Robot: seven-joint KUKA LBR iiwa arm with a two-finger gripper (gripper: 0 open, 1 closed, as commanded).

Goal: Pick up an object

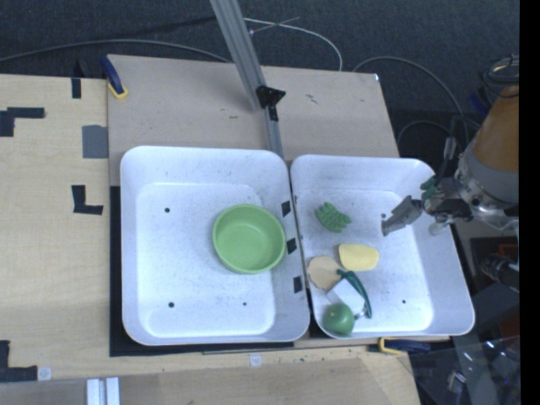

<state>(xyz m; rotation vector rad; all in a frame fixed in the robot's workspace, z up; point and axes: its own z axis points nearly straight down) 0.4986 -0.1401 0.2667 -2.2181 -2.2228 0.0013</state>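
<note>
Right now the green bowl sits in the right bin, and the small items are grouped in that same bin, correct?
Not quite. The camera view shows the green bowl in the left bin. The small items are grouped in the right bin, as you said.

- My desk point(194, 108) is pale wood, with black tape marks point(80, 199) along its left part.
- A blue-and-yellow clamp point(113, 78) sits at its far edge.
- I see a grey pole point(240, 45) slanting in from the top, with a black bracket point(270, 97) on it.
- White cables point(304, 34) lie on the dark carpet point(405, 15) beyond the desk.
</note>
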